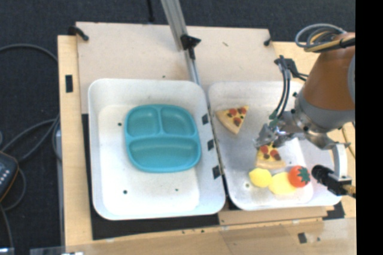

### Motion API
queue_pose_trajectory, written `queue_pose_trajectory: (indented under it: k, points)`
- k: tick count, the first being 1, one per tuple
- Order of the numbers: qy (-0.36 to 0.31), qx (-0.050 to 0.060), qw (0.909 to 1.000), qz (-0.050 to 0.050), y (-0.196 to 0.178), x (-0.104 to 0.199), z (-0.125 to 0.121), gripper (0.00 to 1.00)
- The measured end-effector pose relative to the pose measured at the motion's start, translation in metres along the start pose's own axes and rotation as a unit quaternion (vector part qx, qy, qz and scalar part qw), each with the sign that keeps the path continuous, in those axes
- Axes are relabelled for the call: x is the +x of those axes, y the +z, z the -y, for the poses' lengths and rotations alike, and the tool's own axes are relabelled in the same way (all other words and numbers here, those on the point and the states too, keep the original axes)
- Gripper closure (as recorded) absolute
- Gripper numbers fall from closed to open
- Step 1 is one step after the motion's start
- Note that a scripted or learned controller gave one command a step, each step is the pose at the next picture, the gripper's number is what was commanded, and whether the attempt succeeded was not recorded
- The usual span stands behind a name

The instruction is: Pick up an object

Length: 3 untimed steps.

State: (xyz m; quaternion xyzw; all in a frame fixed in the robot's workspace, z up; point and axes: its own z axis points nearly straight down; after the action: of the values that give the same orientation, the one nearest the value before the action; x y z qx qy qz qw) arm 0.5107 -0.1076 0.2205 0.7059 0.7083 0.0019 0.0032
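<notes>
Resting on a tan bench [137, 50], white bins [108, 128]; end effector [270, 141] state unclear.

Bench [137, 53] with two white bins [108, 128] side by side

pizza slice [269, 156] | flat | right bin, beside yellow lemon [260, 177]

Teal divided plate [162, 138]; white bins [108, 188]; tan pizza slices [232, 118] dotted red; yellow lemon [260, 177]; red tomato [298, 175], green-topped; orange-banded grey arm [329, 83].
</notes>
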Motion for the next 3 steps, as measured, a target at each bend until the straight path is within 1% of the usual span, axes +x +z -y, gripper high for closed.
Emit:
queue_pose_trajectory:
  k: [1, 2, 3]
  points:
    - [0.000, 0.000, 1.0000, 0.000, -0.050, -0.004, -0.011, 1.00]
    - [-0.002, 0.003, 1.0000, -0.001, -0.039, 0.050, -0.008, 1.00]
    - [-0.002, 0.003, 1.0000, -0.002, -0.040, 0.098, -0.009, 1.00]
